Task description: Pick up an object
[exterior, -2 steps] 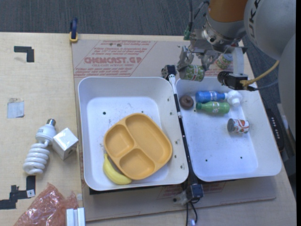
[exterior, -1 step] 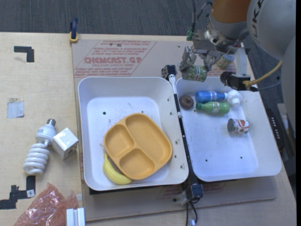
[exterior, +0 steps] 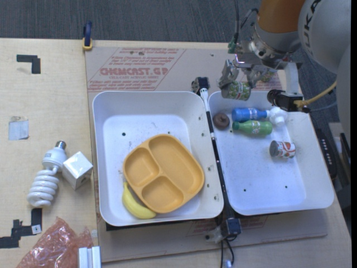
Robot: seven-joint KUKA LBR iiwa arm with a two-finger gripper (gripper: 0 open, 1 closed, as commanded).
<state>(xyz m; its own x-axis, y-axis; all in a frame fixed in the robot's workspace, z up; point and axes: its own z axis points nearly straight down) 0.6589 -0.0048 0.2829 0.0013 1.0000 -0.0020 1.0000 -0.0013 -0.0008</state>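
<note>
My gripper (exterior: pixel 239 82) hangs over the far edge of the right bin (exterior: pixel 312 200), near its left corner. A small green, red and white can (exterior: pixel 237 90) sits between its fingers, and the gripper is shut on it. Below it in the right bin lie a blue bottle (exterior: pixel 249 114), a green bottle (exterior: pixel 254 128), a brown disc (exterior: pixel 222 120) and a small white and red can (exterior: pixel 282 149).
The left bin (exterior: pixel 106 121) holds a yellow divided plate (exterior: pixel 163 173) that lies partly over a banana (exterior: pixel 135 204). On the bench to the left are a spiral light bulb (exterior: pixel 46 177), a white cube (exterior: pixel 77 169) and a pink mesh bag (exterior: pixel 53 244).
</note>
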